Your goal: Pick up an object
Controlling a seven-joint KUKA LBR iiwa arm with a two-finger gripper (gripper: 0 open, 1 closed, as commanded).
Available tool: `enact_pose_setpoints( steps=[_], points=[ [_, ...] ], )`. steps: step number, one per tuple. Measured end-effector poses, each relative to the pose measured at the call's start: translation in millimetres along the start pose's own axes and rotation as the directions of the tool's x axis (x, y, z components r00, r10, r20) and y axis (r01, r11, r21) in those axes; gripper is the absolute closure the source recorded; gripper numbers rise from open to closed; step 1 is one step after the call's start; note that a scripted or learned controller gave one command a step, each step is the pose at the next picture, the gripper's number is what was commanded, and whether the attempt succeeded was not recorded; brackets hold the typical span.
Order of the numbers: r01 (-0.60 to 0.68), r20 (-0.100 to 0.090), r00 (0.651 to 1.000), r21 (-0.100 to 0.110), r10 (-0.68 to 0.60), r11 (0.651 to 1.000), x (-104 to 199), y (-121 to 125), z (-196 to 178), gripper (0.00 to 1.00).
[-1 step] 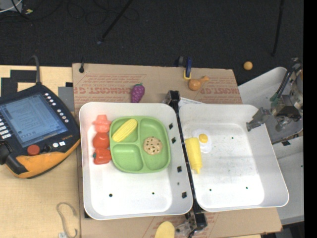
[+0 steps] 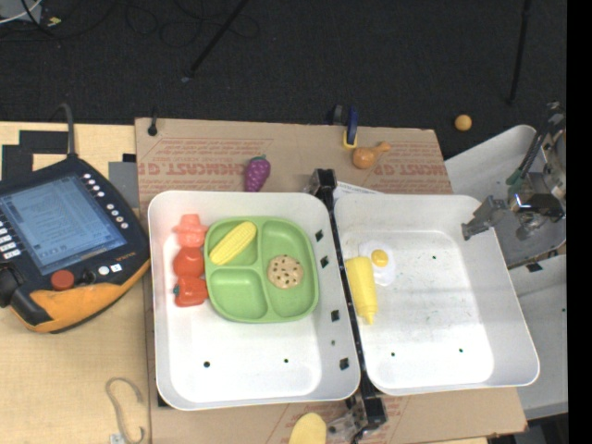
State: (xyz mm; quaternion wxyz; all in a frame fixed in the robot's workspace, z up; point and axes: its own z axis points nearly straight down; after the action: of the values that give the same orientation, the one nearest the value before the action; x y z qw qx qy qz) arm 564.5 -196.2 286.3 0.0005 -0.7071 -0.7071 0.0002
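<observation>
My gripper (image 2: 518, 213), jaw state indiscernible, hangs at the right bin's (image 2: 481, 363) far right corner; the yellow bottle (image 2: 362, 288) and fried egg (image 2: 379, 261) lie against its left edge, unobstructed.

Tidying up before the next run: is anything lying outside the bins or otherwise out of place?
Yes. A purple grape bunch and an orange pear-shaped toy lie on the cardboard behind the bins, a yellow toy sits at the front edge, and a small orange ball rests on the dark floor beyond.
</observation>
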Motion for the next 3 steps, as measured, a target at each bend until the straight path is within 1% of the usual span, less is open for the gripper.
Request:
enact_pose_setpoints(
  steps=[1,2,3],
  points=[
    [0.001,-0.001,1.0,0.006,-0.001,1.0,-4,-4,62,0.0],
    [0.001,-0.002,1.0,0.007,-0.001,1.0,-5,-8,126,0.0],
    [0.002,-0.002,1.0,0.004,-0.002,1.0,-6,-9,170,0.0]
  ],
)
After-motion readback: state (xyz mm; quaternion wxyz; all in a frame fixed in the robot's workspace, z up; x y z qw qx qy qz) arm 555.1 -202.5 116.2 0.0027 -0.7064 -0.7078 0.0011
